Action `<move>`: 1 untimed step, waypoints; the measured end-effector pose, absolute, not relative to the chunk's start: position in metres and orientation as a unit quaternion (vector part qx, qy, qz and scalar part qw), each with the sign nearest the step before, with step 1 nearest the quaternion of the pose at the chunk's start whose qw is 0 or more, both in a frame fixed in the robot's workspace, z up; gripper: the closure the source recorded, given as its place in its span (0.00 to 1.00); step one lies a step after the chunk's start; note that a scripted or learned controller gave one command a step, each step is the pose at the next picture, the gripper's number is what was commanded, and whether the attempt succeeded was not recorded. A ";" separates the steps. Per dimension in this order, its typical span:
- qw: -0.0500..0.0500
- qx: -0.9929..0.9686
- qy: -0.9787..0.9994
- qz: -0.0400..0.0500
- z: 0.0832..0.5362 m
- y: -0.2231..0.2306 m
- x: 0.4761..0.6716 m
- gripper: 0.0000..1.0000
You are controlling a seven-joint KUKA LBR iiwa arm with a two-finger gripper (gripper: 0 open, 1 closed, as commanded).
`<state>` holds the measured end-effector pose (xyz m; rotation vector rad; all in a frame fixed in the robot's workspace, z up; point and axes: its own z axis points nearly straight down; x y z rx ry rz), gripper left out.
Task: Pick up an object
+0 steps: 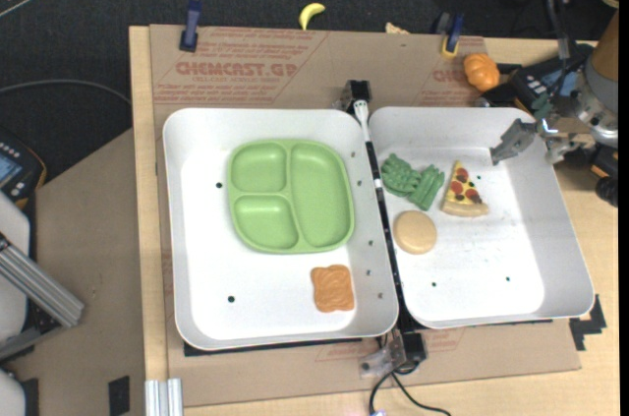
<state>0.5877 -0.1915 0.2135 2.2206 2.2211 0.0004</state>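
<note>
Closest to the camera sits the brown cardboard sheet [285,70] under everything, and it has "CHEMCAST" printed on it in faded red, readable at the far left and again, less clearly, at the far right. Two blue clamps [191,23] pin its far edge.

Next in size are the two shallow white bins. The left bin [197,237] has rounded corners and a smooth plastic look. The right bin [536,257] touches it along the middle seam.

In the left bin there's a light green divided plate [291,196], three compartments, matte plastic. Near and right of it lies an orange waffle-ish toy [332,287] with a ridged surface.

The arm comes in from the right, and the gripper [515,144] hangs over the far right corner of the right bin. Its dark fingers look slightly apart with nothing between them, touching no toy.

The right bin has three toys clustered at its left side: a green leafy bumpy piece [411,180], a pizza slice [463,192] just right of it with red dots on yellow, and a round tan bun [416,232] nearer the camera.

An orange toy [481,71] sits on the cardboard beyond the right bin, and a small yellow banana [312,13] lies past the far edge.
</note>
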 end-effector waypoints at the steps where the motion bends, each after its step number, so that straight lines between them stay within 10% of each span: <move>1: -0.005 0.705 0.709 -0.002 0.106 -0.137 0.601 0.00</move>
